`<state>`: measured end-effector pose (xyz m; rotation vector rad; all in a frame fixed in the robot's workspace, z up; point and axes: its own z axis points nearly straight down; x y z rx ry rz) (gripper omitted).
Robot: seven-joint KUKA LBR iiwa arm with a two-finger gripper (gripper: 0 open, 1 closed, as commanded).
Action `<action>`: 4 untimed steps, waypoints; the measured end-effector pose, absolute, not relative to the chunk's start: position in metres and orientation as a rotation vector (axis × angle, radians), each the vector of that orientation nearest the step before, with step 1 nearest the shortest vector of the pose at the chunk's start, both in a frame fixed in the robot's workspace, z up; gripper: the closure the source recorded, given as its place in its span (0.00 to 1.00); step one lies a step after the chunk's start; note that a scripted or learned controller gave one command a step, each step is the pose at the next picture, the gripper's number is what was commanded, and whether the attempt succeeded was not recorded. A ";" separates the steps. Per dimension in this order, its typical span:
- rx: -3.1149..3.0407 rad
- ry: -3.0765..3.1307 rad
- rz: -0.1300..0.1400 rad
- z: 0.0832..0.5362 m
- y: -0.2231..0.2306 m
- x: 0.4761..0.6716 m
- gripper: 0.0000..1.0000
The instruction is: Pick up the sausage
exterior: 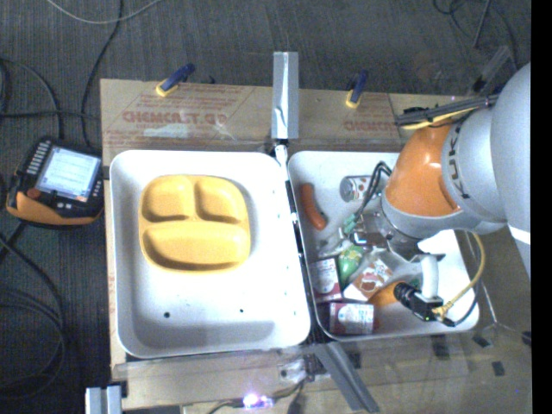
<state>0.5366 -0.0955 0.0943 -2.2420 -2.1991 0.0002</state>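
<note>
L bin point(129, 317): yellow divided tray point(197, 222) sits toward its far edge. R bin point(332, 164): sausage point(312, 206) lies loose by the left wall, near far-left corner, not lifted. Cans and packets crowd the near-left corner. Gripper point(373, 247) is over that clutter, apart from sausage; claw state: cannot tell. Pick not yet done; grasp and lift remain.

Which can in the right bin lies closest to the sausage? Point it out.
The silver can near the bin's top wall, just right of the sausage. The two red-labelled cans lie further off, toward the bin's front corner.
</note>
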 end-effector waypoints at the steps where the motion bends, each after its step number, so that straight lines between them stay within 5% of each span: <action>1: -2.051 -2.376 0.001 0.183 -0.087 0.509 0.00; 2: -2.001 -2.418 0.001 0.183 -0.061 0.576 0.00; 3: -1.929 -2.490 -0.009 0.090 -0.099 0.556 0.00; 4: -1.930 -2.493 -0.012 0.100 -0.099 0.558 1.00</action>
